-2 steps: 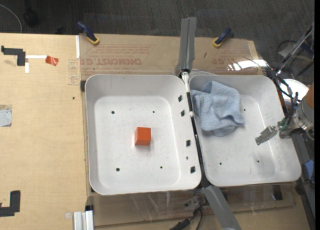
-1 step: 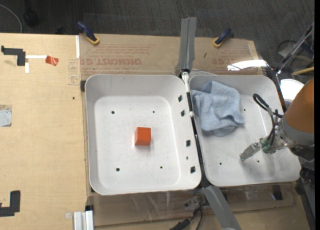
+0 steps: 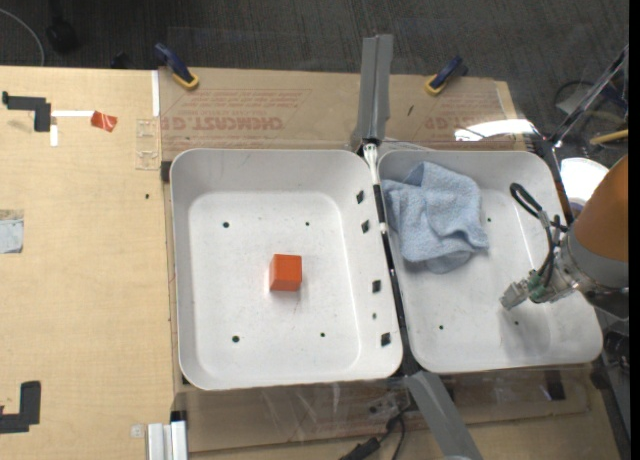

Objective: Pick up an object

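An orange-red block (image 3: 286,273) sits near the middle of the left bin (image 3: 200,348). A crumpled light-blue cloth (image 3: 432,215) lies in the upper left part of the right bin (image 3: 470,348). My gripper (image 3: 519,294) hangs low over the right side of the right bin, below and to the right of the cloth and apart from it. The arm's orange band (image 3: 612,213) shows at the right edge. Nothing is visible between the fingertips.
A grey divider bar (image 3: 376,88) runs between the two bins at the back. Two blue-and-yellow clamps (image 3: 176,64) hold cardboard behind the bins. A wooden board (image 3: 70,248) lies to the left. Cables (image 3: 535,206) hang near the gripper.
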Action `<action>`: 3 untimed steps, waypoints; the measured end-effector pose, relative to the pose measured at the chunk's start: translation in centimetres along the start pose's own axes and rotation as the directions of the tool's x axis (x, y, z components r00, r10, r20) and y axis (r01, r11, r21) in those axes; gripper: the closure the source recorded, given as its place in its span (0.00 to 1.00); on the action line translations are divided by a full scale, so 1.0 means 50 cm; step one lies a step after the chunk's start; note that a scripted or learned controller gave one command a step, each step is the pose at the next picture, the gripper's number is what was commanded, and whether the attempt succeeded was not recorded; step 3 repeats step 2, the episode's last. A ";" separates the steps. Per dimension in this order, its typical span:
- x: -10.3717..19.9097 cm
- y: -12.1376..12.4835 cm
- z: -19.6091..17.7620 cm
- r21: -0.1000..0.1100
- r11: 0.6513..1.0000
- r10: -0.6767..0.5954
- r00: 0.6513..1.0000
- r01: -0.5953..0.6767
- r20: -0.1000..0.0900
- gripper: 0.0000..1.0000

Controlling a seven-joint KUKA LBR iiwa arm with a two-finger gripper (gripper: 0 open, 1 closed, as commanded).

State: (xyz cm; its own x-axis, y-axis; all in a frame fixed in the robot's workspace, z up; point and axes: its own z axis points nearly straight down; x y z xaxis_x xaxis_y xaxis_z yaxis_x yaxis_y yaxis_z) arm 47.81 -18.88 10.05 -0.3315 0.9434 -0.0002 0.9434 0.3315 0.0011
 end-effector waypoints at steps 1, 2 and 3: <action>0.119 0.041 0.018 0.002 1.000 0.022 1.000 -0.022 -0.001 1.00; -0.007 -0.001 -0.335 0.000 1.000 -0.026 1.000 0.026 0.003 1.00; -0.007 -0.001 -0.335 0.000 1.000 -0.026 1.000 0.026 0.003 1.00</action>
